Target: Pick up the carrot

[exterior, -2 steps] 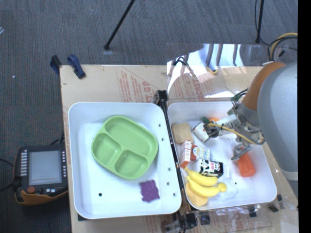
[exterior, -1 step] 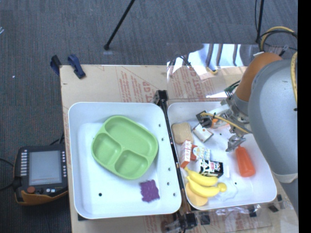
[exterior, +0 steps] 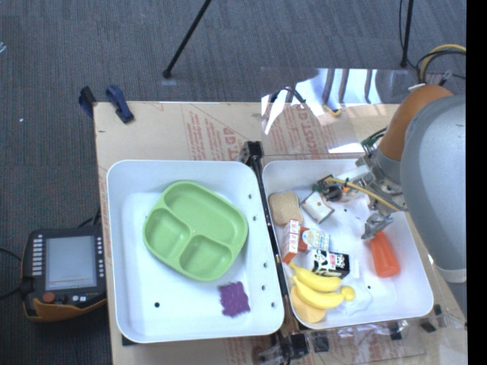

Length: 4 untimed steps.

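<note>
The carrot [exterior: 384, 255] is a short orange piece lying in the right bin [exterior: 396, 303], near its right wall. My gripper [exterior: 377, 224] hangs from the grey arm just above the carrot's upper end, close to it or touching it. The carrot rests on the bin floor and is not lifted. Cables and the wrist hide part of the gripper.
Left of the carrot in the right bin lie a black-and-white carton [exterior: 329, 262], bananas [exterior: 319, 287], a red-and-white carton [exterior: 293, 239], a tan bun [exterior: 284, 207] and a small white box [exterior: 317, 206]. The left bin [exterior: 125, 280] holds a green divided plate [exterior: 195, 230] and a purple piece [exterior: 234, 299].
</note>
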Tool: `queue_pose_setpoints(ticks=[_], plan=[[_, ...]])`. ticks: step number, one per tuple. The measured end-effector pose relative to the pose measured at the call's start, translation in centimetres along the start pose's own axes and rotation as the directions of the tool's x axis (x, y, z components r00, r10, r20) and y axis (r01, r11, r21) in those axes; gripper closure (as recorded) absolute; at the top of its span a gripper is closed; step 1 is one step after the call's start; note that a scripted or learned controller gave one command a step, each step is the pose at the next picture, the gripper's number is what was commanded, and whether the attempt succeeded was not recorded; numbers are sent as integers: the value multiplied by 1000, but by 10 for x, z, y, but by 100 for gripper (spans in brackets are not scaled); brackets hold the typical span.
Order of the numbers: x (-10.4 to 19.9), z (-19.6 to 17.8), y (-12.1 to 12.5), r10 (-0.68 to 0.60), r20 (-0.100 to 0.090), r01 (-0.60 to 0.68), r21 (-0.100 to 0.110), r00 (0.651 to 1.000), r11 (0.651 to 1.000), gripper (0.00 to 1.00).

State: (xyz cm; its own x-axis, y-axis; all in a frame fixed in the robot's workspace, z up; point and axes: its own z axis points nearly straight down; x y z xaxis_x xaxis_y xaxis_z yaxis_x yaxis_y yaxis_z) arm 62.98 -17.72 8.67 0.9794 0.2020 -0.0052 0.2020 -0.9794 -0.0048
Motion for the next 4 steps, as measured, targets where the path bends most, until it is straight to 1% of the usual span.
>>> queue_pose_setpoints(ticks=[1,2,3,4], plan=[[0,-9,-2,-7,5,7,3,1000,1000,100],[-47,1,27,-275,0,275,1,962,962,100],[-44,0,23,-276,-6,277,5,961,961,0],[-2,1,-7,-125,-2,125,1,992,992,0]])
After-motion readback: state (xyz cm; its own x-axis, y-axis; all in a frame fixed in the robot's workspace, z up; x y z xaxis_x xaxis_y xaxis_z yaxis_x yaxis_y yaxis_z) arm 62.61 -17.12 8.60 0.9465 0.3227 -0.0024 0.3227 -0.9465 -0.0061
